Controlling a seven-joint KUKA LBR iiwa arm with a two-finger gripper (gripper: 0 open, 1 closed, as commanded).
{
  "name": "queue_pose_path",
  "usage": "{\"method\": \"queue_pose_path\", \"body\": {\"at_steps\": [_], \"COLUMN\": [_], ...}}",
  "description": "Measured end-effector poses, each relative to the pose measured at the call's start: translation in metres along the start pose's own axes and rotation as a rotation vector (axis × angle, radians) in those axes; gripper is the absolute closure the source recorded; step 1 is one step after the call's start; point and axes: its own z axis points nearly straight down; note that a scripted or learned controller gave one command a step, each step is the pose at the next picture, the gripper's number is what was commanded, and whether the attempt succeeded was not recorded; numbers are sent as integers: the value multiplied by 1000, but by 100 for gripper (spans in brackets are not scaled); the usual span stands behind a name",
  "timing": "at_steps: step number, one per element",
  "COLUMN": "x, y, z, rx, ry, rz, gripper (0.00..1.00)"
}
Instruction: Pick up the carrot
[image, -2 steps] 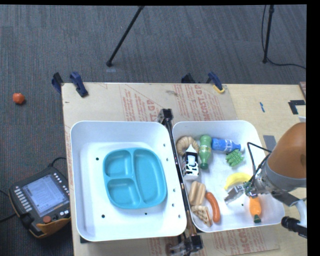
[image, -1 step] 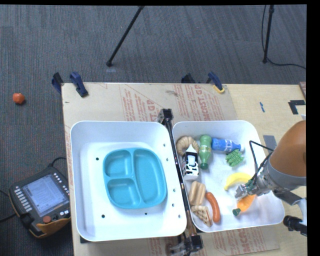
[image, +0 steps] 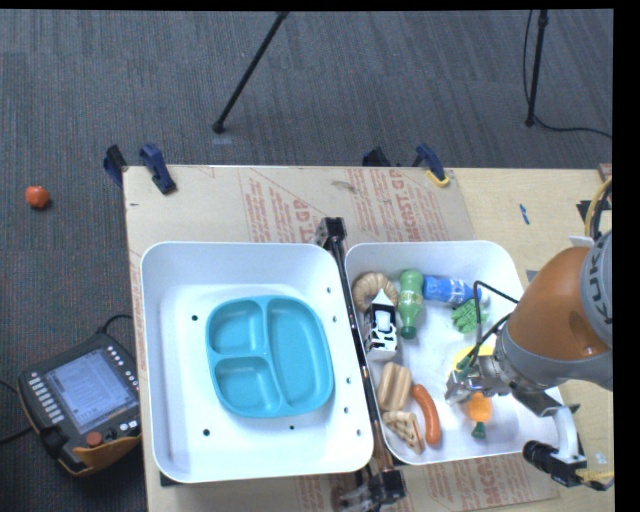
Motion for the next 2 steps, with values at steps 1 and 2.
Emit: {"method": "queue_pose_path", "body": {"at_steps": [1,2], "x": [31,30], "y": [-2,-2], "z": [0,0], "rx": [0,-1], "ry": [0,-1], "rz": [440,439], "gripper": [100,0]}}
